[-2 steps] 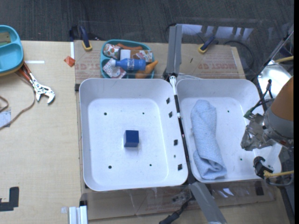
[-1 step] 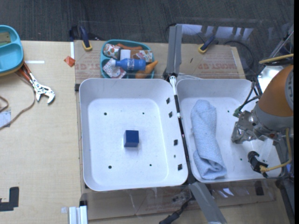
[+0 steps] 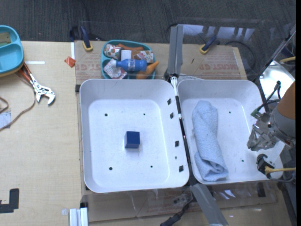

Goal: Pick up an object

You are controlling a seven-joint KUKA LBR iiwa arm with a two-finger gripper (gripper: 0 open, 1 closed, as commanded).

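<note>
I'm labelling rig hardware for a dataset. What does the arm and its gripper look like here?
At the right edge, the arm shows an orange band above a grey wrist. Below it the gripper is a metallic grey assembly, with thin dark cables running along it.

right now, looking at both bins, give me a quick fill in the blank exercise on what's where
The small dark blue cube lies in the ___ white bin.
The crumpled light blue cloth lies in the ___ white bin.
The robot's hand hangs over the right bin's ___ edge.
The silver wrench rests on the ___ bench top.

Missing words: left; right; right; wooden
</note>
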